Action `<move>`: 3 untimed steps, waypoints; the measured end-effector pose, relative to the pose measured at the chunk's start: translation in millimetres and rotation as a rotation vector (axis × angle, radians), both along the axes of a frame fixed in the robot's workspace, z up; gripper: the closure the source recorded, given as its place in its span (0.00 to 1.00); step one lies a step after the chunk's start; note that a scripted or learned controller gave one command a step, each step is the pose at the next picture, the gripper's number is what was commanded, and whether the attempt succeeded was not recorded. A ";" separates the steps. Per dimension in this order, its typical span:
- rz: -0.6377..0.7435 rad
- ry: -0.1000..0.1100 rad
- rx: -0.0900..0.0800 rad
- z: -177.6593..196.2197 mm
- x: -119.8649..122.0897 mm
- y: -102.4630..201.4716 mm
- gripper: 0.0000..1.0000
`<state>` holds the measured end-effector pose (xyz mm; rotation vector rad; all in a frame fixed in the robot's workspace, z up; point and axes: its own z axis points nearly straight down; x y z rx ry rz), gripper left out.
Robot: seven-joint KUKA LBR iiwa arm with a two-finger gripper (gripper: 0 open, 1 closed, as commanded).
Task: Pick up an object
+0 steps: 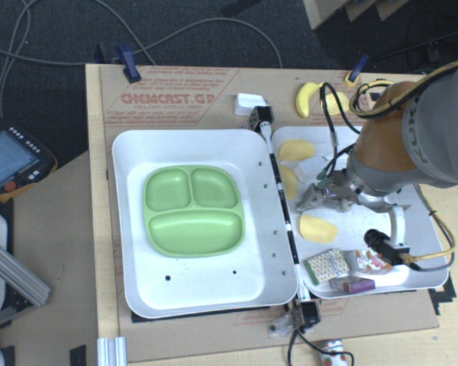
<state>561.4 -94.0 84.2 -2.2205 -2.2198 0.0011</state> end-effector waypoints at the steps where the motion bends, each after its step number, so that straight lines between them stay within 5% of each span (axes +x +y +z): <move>1: -0.001 0.000 0.000 0.0 -34.7 -5.3 0.00; 2: 0.000 0.000 0.000 0.0 -54.6 -4.0 0.00; 3: -0.001 -0.001 0.000 9.8 -54.2 -3.9 1.00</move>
